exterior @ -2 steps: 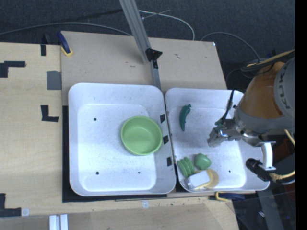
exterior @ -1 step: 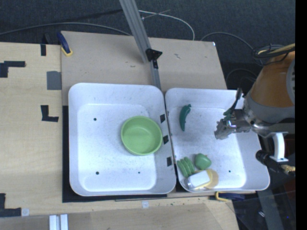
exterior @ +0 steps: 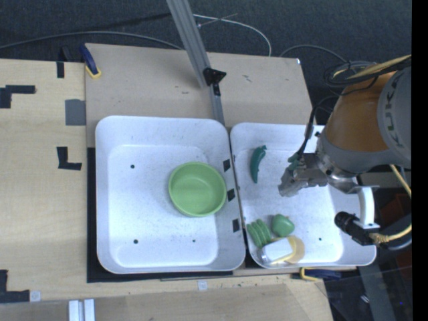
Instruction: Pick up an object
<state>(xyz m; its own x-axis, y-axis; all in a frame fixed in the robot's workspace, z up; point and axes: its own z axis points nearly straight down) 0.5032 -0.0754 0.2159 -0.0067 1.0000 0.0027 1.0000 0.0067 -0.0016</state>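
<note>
My gripper (exterior: 290,184) hangs over the middle of the right bin (exterior: 314,243), reaching in from the right under the orange wrist band. A dark green pepper-shaped toy (exterior: 257,162) lies to its upper left in that bin. Near the bin's front edge sit a ribbed green piece (exterior: 258,232), a rounded green toy (exterior: 282,225) and a white and yellow item (exterior: 282,251). I see nothing between the gripper's fingers. A green bowl (exterior: 196,189) sits in the left bin (exterior: 127,199).
A grey metal pole (exterior: 190,32) slants down from the top to the bins' shared rim. A blue and yellow clamp (exterior: 89,61) sits at the bench's back left corner. Cables (exterior: 234,29) trail across the dark floor behind.
</note>
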